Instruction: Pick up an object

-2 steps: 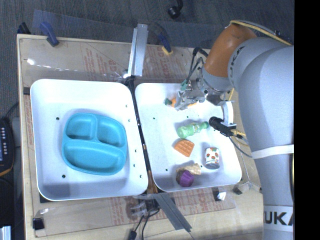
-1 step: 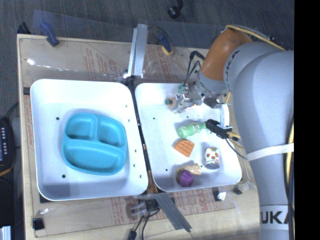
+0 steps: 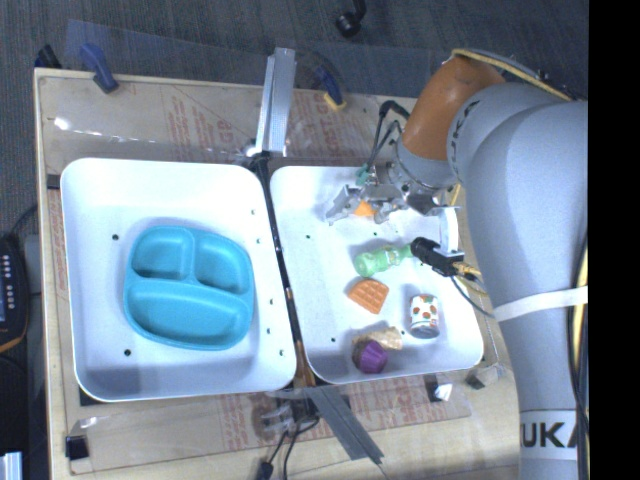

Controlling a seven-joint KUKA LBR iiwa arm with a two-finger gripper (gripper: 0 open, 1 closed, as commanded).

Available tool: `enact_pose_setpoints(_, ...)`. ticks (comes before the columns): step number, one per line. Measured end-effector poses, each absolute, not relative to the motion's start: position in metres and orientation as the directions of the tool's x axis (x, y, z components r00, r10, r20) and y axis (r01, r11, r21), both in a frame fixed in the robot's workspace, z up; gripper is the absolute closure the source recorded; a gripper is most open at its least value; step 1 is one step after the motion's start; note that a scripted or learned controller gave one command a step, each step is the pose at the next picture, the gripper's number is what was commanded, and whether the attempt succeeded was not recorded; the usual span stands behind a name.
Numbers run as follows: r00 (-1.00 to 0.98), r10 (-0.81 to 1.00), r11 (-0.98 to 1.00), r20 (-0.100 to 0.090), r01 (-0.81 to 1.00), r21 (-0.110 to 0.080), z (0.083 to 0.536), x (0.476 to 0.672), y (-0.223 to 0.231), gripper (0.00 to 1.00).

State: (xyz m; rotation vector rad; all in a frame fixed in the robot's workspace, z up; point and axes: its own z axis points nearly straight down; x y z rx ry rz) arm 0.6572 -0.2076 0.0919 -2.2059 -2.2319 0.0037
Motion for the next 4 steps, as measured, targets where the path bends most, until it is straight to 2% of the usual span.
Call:
enact_pose_setpoints(1,-0.018,1.0,0.018,0.0,1.0,-0.004,0.102,0.658,-0.206,1.0)
enact_pose_setpoints(2,-0.018,1.0,0.018,0.0,1.0,-0.004,0.102,0.658,-0.206,0.0)
enact_pose_setpoints(3,-0.023,1.0,0.023,-0.001,1.0,-0.004,0.113,0.659,-0.205,1.0)
enact_pose_setpoints(4,-0.008,1.0,0.008,0.0,1.0,-0.004,0.091,0.632,-0.208,1.0)
